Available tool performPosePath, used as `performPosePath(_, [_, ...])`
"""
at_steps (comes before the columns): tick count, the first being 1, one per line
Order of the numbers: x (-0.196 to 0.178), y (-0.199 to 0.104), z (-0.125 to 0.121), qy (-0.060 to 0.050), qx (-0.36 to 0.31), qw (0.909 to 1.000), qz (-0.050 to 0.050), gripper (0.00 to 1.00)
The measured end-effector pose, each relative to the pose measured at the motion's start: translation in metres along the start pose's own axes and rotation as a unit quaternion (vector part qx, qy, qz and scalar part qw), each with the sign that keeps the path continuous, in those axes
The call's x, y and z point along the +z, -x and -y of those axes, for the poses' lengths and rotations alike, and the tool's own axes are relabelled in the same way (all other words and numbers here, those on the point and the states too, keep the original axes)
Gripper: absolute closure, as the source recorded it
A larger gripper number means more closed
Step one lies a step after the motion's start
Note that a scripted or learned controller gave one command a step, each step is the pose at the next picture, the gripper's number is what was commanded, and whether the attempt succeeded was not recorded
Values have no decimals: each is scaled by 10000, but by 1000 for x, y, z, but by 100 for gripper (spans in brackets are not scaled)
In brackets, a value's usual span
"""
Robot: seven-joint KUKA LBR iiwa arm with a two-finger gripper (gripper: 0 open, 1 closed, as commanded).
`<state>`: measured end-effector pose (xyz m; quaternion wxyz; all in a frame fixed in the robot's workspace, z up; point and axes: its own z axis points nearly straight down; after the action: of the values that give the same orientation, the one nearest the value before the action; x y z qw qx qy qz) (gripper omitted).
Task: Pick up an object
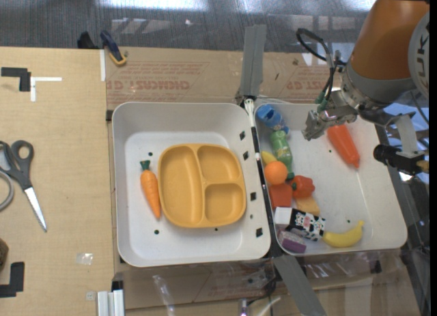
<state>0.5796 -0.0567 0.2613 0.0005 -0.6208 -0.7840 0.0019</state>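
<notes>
Seemingly the gripper [319, 125], grip unclear to me, hung beside the red carrot [343, 144]; next needed a descent.

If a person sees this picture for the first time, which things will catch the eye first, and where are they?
The yellow divided plate in the middle of the left bin stands out first, with a toy carrot lying just beside its left edge. Next comes the big orange-and-grey arm at the upper right, its claw low over the right bin next to an orange carrot-like toy. A heap of small colourful toys lies along that bin's left side, ending in a banana.
</notes>
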Motion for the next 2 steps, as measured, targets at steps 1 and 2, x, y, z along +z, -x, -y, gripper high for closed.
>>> performPosePath(1, [20,88,125,9,-366,9993,-4,100])
performPosePath(2, [20,88,125,11,-367,9993,-5,0])
